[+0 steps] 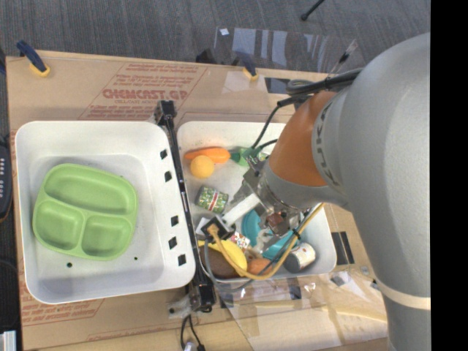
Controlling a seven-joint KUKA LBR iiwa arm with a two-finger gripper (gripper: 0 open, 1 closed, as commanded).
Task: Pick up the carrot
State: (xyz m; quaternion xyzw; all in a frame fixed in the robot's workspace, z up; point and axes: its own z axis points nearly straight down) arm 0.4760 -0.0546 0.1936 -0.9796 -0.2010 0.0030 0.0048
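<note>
Carrot, an orange tapered plastic piece, lies near the far rim of the right white bin, its long axis running left to right across the view; a green leafy end adjoins it on the right. Just beside it, on the near side, sits a small yellow-orange ball. Nearer the camera stands a green patterned can. A yellow banana-shaped toy and a teal cup crowd the bin's near end. The grey arm with the orange band reaches over the bin's right half. The gripper hangs low among that clutter, well apart from the carrot; how wide it stands cannot be told. A green sectioned plate rests in the left white bin.
</note>
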